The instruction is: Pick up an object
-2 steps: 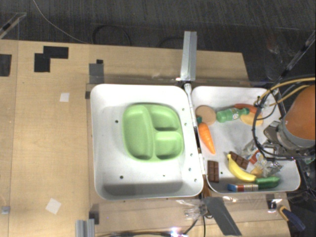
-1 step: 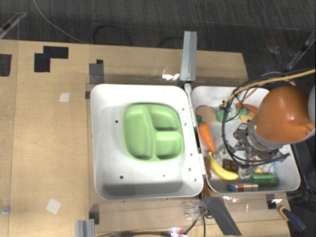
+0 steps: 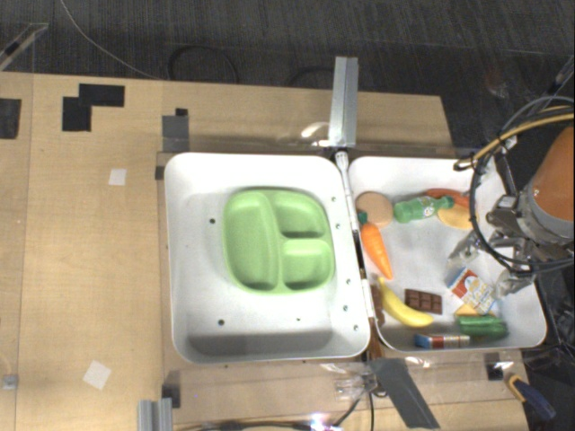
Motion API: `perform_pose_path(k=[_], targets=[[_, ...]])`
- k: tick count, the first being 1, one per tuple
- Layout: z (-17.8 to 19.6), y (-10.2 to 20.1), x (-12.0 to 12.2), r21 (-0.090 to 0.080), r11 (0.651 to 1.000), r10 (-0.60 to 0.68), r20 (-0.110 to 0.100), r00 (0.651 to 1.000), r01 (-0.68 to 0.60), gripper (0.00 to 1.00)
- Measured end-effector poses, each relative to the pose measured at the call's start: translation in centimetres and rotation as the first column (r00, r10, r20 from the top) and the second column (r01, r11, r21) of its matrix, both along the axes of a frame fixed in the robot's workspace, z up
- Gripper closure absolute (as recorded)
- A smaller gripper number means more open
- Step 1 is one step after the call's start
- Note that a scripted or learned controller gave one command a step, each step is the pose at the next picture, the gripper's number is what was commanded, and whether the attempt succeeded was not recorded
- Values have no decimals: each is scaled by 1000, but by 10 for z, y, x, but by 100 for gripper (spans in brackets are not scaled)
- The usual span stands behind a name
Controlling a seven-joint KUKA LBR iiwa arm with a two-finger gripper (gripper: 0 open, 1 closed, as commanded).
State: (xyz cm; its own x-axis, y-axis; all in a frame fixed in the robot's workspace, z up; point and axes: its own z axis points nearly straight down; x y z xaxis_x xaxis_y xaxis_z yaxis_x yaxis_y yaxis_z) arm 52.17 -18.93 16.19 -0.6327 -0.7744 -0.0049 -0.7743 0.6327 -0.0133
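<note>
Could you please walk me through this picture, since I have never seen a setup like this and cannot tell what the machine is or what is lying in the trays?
One fixed camera looks down at a slant on a wooden bench. The robot arm, grey with an orange band, reaches in from the right, above the right bin. Its gripper is hidden among cables, so whether anything is held cannot be told. The left bin holds a green divided tray. The right bin holds toy food: a carrot, a banana, a chocolate bar, a green bottle and a few other small items.
</note>
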Motion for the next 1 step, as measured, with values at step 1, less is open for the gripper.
perform_pose_path(k=[1], targets=[[-67,-14,-25,4,998,59,-4,998,-59,0]])
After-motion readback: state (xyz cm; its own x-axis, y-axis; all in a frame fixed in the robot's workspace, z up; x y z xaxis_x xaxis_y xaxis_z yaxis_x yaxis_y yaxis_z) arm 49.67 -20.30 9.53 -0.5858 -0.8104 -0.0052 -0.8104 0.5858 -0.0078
